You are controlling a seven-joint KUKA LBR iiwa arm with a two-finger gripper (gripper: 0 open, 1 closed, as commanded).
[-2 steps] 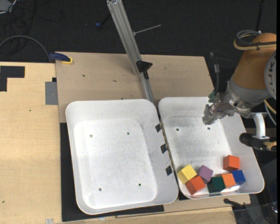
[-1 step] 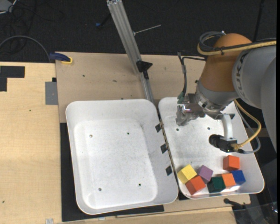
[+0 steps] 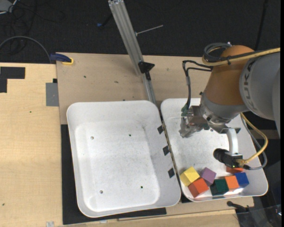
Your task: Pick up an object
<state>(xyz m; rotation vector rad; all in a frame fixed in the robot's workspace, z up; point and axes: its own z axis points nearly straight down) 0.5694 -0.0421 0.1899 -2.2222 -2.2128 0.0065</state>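
White bins sit side by side on the wooden bench [image 3: 99, 79]. L bin [image 3: 80, 115] and R bin [image 3: 173, 109] are split by a divider w/ black clips.

Arm [image 3: 229, 86], grey w/ orange section, enters from the R side and hangs over the R bin. Gripper [image 3: 185, 130] sits over the bin's upper-left area, near the divider. Cannot tell how the claw is set; nothing seen between its tips.

Blocks are clustered at the R bin's near edge, well apart from the gripper:
- yellow block [image 3: 190, 175]
- red block [image 3: 198, 187], just beside the yellow
- purple block [image 3: 208, 175]
- green block [image 3: 219, 187]
- orange block [image 3: 232, 181]
- blue block [image 3: 242, 178]

Aluminium rail [image 3: 128, 34] runs at a slant from the divider's far end towards the rear.
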